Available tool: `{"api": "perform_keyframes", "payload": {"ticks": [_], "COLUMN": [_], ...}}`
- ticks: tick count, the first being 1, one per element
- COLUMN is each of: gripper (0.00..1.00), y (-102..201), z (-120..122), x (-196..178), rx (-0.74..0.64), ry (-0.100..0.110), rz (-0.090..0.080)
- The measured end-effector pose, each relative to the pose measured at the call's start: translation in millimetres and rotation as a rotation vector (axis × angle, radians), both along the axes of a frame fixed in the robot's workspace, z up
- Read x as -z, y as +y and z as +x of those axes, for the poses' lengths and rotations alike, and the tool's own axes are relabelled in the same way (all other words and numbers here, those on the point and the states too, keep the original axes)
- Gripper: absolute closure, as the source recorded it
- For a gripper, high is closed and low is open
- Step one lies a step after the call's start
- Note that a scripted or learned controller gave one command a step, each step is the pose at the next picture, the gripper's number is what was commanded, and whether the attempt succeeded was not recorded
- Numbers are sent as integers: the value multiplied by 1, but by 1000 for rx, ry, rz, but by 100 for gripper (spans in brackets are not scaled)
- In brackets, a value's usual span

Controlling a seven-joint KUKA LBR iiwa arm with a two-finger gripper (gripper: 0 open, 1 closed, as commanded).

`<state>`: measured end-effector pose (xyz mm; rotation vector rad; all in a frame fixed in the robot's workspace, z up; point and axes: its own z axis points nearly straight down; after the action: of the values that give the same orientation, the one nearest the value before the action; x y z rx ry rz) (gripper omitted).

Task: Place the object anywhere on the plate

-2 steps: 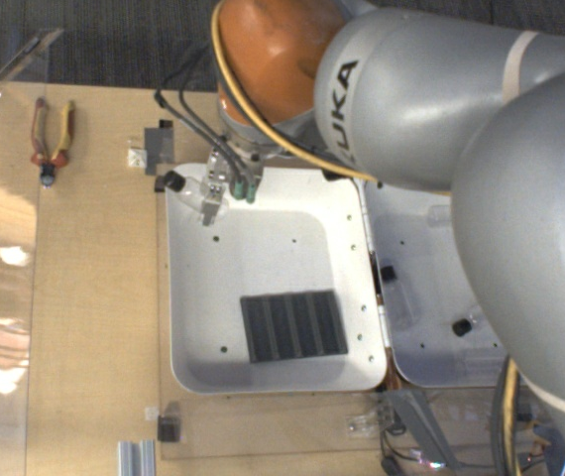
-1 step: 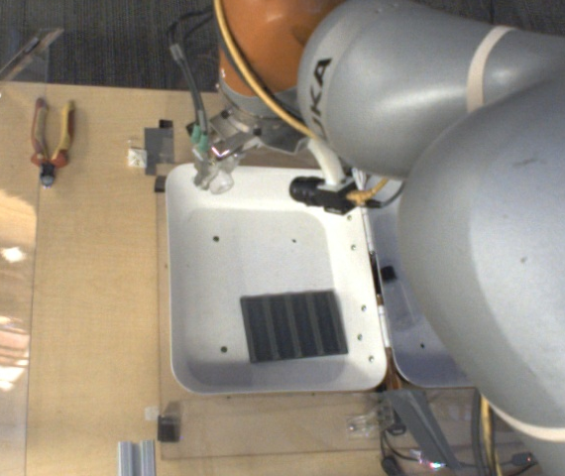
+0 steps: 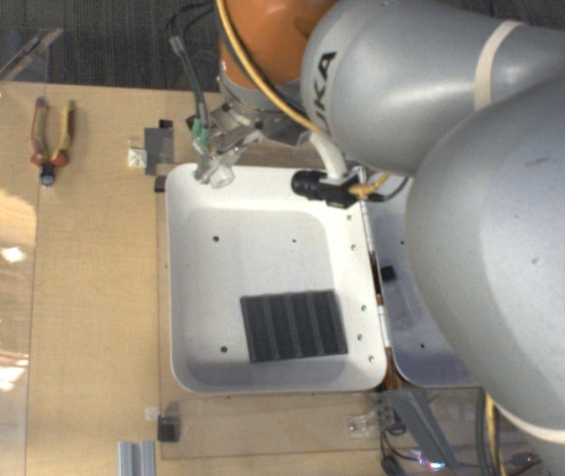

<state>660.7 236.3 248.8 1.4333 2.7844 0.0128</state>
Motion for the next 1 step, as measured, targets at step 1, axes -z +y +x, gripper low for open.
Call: {"api": "perform_keyframes", "payload": {"ticks": [1], "gripper": [100], "y": [1], "z": [1], "x": [-12], "rx": [-4], "ry": [-6], "rz": [1]}}
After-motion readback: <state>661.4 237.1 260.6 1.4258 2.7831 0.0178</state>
